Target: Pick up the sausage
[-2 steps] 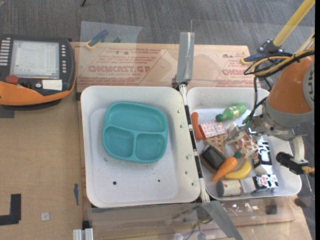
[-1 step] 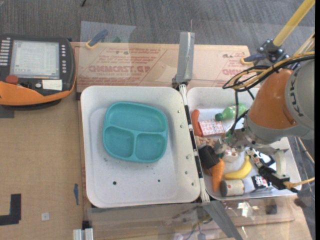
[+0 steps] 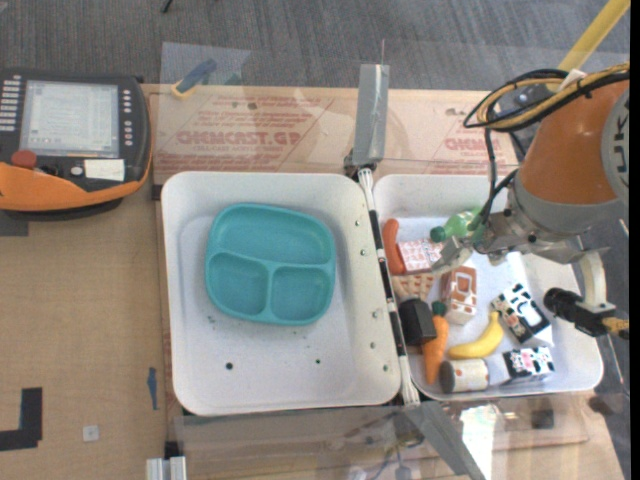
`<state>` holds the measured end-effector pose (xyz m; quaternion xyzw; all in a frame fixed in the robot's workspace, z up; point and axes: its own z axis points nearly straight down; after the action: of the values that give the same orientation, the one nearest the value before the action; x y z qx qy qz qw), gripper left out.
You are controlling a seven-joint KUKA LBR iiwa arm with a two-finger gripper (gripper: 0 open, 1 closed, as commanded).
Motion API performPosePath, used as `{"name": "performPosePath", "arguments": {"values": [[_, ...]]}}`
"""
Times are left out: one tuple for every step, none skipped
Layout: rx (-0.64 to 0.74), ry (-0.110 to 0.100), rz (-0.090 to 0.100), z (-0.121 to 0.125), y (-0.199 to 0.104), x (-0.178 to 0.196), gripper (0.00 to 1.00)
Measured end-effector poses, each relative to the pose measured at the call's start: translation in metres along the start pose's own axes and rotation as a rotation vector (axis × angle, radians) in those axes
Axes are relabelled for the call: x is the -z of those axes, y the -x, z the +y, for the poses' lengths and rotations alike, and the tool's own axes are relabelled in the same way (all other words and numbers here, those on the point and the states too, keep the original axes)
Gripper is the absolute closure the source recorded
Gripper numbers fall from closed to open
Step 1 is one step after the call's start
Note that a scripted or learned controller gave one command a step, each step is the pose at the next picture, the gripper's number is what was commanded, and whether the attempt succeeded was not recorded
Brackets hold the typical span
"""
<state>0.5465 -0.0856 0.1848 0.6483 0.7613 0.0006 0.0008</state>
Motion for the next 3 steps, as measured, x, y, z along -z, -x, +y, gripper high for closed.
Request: {"name": "performPosePath", "arguments": {"values": [[-0.034,-0.001,0.0,0.082,-0.042,0.0,0.0],[0.091,0.0,-0.013,0.091,-0.144,-0.03,0.0],[0.072,0.02,-0.028,0.094,-0.143,-0.052,0.0]]}}
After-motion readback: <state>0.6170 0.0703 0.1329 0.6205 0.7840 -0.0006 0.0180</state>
